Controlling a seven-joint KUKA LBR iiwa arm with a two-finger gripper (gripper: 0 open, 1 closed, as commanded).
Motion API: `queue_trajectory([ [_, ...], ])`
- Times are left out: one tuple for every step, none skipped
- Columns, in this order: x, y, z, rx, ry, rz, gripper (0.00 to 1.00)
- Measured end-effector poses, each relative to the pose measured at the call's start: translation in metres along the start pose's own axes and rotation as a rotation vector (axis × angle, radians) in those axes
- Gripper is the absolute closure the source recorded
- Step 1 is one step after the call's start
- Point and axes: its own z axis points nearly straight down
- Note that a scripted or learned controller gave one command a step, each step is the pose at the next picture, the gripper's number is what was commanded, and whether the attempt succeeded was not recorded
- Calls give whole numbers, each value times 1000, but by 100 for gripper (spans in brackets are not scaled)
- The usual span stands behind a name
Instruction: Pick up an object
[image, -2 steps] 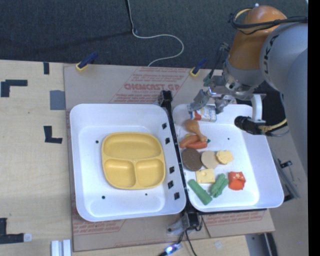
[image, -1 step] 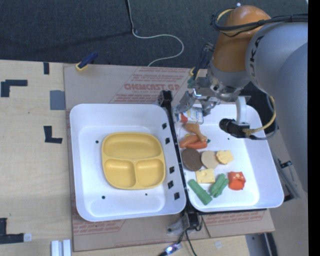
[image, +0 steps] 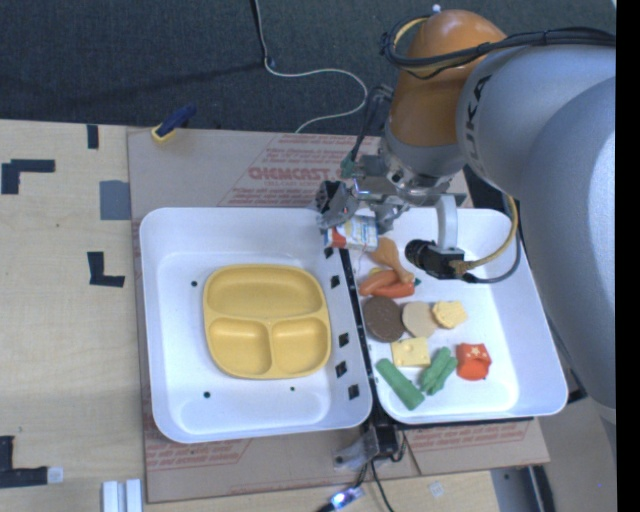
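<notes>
Looking down on the two bins, you have the gripper (image: 362, 215) hanging at about twelve o'clock over the right bin (image: 500, 385), just by the divider that meets the left bin (image: 160, 300). You cannot tell from this angle how wide it stands, nor whether anything sits in it; a small orange-and-white item (image: 358, 236) lies right beneath it. Your candidates are all play food in the right bin: a carrot (image: 388, 287) at ten o'clock, a brown disc (image: 381, 319) and a tan disc (image: 418, 319) touching near the middle, a yellow chip (image: 449, 314) beside them, a cheese block (image: 410, 352), two green pods (image: 400, 385) and (image: 437, 369) at six o'clock, and a red pepper (image: 473, 361) at five. These look like light, stiff, smooth plastic, so expect them to slip or skid away. The flat discs offer little to take; you would probably do best closing across the carrot's narrow width. The yellow divided plate (image: 267, 320) lies in the left bin.
</notes>
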Motion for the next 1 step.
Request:
queue_trajectory([
  [35,-5,1,1,-1,1,100],
])
